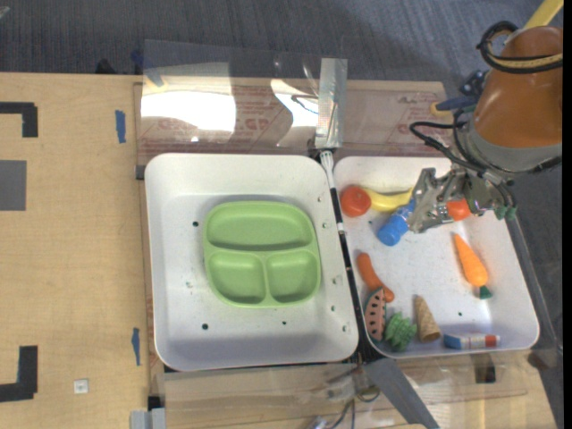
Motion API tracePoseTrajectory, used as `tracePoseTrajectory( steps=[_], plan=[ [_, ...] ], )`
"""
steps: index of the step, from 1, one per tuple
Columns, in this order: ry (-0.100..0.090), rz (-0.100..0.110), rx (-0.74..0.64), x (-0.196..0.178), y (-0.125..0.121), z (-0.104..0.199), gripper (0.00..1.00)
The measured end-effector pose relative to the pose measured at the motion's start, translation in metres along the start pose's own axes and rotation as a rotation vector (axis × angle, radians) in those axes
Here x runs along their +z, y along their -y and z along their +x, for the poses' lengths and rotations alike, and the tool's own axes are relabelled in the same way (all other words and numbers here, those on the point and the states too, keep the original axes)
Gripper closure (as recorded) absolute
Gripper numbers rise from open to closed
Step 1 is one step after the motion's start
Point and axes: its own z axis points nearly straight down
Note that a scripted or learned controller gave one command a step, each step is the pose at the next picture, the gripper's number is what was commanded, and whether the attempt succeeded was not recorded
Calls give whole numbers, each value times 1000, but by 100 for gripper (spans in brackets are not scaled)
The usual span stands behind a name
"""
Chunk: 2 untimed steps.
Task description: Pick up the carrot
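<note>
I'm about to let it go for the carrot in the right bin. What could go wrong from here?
1. The gripper sits over the blue piece and the banana, well apart from the carrot; a descent here would likely grab the wrong toy.
2. The carrot lies tilted close to the right bin's outer wall, so the jaws may strike the rim.
3. Its tapered shape might slip out of a pinch.

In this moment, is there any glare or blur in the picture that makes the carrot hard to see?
In the camera view, strong glare lies on the clear sheet behind the left bin, far from the carrot, which is evenly lit and sharp enough; the gripper looks cluttered and slightly soft, so its fingers are hard to read.
</note>
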Motion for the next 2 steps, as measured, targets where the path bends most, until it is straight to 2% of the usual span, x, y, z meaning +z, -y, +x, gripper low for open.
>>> tracePoseTrajectory(
  steps=[1,2],
  plan=[
    [-17,-3,-132,68,67,14,100],
    [-6,-1,-473,117,81,36,100]
  ],
)
